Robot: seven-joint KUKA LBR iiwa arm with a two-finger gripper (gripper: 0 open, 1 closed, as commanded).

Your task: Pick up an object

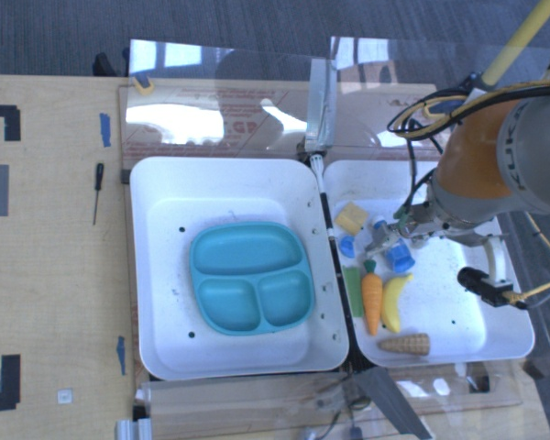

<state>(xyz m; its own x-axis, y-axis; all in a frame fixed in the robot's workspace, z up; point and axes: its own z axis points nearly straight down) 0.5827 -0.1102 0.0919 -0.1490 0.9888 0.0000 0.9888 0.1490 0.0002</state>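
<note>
We see the arm [495,154] reaching in from the right over the right bin [495,337]. The gripper [391,238] sits low at the bin's left half, just above a blue block [401,259]. Whether the gripper is open, closed or gripping anything we cannot tell; the view is too blurred there.

Objects in the right bin, all near its left wall:
- a yellow block [352,218] toward the far end;
- a small blue piece [346,247] just beside it;
- a green stick [353,290] lying along the wall;
- a carrot [372,301] and a banana [392,301], side by side, touching;
- a cone [405,344] lying flat toward the near end.

The left bin [156,246] holds a teal tray [252,276] with three compartments, resting flat at its centre.
</note>
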